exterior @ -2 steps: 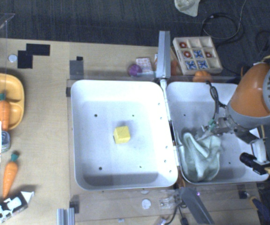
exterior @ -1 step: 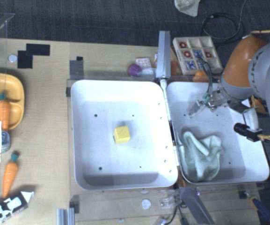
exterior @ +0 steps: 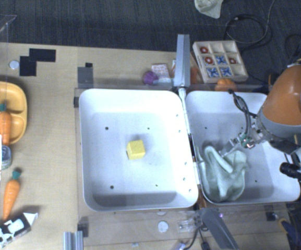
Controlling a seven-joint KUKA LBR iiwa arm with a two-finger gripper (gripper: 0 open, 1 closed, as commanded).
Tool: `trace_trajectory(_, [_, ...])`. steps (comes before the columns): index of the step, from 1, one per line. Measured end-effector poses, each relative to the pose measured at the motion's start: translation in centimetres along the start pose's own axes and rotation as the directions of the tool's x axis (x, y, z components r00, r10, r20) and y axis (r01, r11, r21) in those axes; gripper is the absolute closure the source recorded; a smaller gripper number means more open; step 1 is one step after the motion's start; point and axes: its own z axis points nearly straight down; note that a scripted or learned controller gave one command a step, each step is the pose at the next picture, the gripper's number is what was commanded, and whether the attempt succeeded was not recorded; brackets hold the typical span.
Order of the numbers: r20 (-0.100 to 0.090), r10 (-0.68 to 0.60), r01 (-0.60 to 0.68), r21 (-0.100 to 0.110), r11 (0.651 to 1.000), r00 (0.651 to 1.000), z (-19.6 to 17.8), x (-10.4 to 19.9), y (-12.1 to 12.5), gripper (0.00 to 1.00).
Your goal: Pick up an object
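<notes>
A small yellow block (exterior: 136,149) lies near the middle of the left bin (exterior: 98,108). A crumpled pale green-grey cloth (exterior: 224,173) sits in the front left part of the right bin (exterior: 218,108). My gripper (exterior: 237,144) reaches in from the right and hangs low at the cloth's upper right edge, touching or nearly touching its folds. The orange band of the arm (exterior: 287,103) is above and to the right of it.
Behind the bins lie a tic-tac-toe board (exterior: 219,60), a purple object (exterior: 149,77) and an orange ball (exterior: 224,84). A yellow tray (exterior: 4,111) with toy carrots and other toy food stands at the far left. A metal divider (exterior: 182,61) rises between the bins.
</notes>
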Motion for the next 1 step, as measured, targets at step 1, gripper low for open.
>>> trace_trajectory(1, [0.012,-0.079,0.079,-0.012,0.997,0.997,2.14,2.33,-0.78,0.00])
